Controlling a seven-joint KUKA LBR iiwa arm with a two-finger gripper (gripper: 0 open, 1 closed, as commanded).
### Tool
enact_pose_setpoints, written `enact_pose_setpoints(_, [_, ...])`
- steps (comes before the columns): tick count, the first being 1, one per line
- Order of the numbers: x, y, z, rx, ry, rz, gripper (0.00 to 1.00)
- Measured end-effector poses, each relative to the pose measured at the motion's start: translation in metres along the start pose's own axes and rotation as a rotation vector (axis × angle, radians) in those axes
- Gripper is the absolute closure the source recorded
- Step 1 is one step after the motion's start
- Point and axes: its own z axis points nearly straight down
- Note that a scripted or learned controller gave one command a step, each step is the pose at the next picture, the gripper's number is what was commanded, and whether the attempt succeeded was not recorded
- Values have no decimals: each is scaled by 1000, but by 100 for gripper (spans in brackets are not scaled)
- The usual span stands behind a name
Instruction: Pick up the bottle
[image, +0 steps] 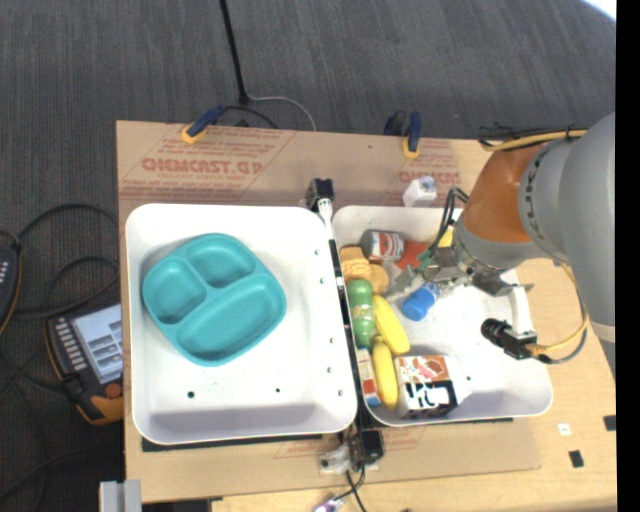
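Where gripper (432, 272) reaches, bottle (413, 293) lies slanted, blue cap lower-right

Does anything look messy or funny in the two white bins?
A bit. The toys in the right bin are all jumbled against its left wall: a can on its side, a banana and a little box. The teal plate in the left bin sits tidy.

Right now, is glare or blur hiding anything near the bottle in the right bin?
Camera view: lighting is even, with no strong glare on the right bin; the image is soft and low in detail, so the gripper and blue-capped bottle blur together; the arm shades the bin's far corner.
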Motion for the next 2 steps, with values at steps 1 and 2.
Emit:
enact_pose_setpoints(1, [0,1,-10,0,1,1,100])
enact_pose_setpoints(2, [63,-32,-96,13,5,295,100])
